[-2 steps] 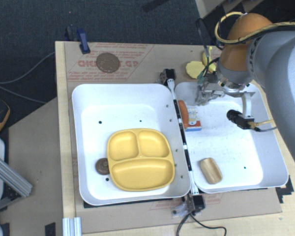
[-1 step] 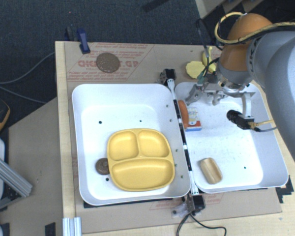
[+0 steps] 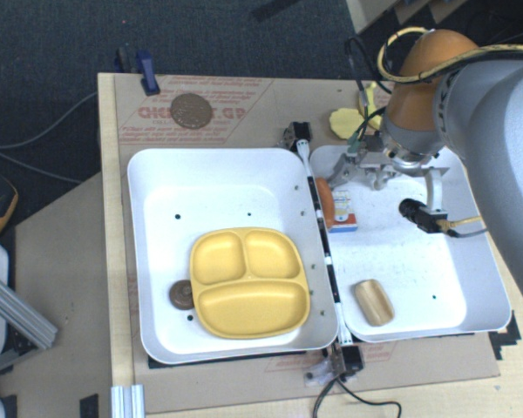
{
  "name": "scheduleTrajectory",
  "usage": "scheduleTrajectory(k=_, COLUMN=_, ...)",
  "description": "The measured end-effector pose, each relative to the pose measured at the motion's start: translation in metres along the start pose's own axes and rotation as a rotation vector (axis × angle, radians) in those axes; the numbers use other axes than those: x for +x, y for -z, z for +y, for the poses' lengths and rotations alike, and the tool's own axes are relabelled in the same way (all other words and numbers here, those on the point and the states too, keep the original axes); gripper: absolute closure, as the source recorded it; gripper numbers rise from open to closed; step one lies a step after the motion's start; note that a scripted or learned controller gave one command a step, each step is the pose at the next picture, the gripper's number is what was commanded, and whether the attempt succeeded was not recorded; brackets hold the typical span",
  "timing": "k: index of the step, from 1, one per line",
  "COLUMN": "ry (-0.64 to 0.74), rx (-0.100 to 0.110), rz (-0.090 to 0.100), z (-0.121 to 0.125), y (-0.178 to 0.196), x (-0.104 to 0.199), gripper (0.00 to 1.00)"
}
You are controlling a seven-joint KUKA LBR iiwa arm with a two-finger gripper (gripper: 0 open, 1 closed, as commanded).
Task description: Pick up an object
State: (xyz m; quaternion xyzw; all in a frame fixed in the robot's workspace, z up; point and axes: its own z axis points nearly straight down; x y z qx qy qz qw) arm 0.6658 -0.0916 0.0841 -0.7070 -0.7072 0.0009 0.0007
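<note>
The grey arm [image 3: 497,129] is reaching in over the right bin [image 3: 436,307], its pincer [image 3: 366,165] hanging at that bin's far left corner; whether it is open or closed I cannot tell. The yellow divided plate [image 3: 247,281] is filling much of the left bin [image 3: 157,233]. An orange-and-white box [image 3: 338,209] is lying just beside the pincer, against the shared wall, possibly touching it. A tan cylinder [image 3: 374,302] is sitting well apart, near the front edge.

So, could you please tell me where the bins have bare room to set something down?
Left bin: bare floor above the yellow tray. Right bin: bare between the tan block and its right wall. Crowded near the claw and small box.
</note>
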Motion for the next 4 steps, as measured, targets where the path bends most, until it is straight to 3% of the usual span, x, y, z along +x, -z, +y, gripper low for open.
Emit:
scheduleTrajectory(k=1, ry=0.0, rx=-0.002, rz=0.0, z=0.001, y=0.001, x=-0.001, gripper=0.0)
scheduleTrajectory(k=2, ry=0.001, rx=-0.005, rz=-0.001, z=0.001, y=0.012, x=0.0, gripper=1.0)
scheduleTrajectory(k=3, ry=0.001, rx=-0.004, rz=-0.001, z=0.001, y=0.011, x=0.0, gripper=0.0)
scheduleTrajectory(k=4, ry=0.0, rx=0.0, rz=0.0, z=0.0, y=0.0, x=-0.001, gripper=0.0)
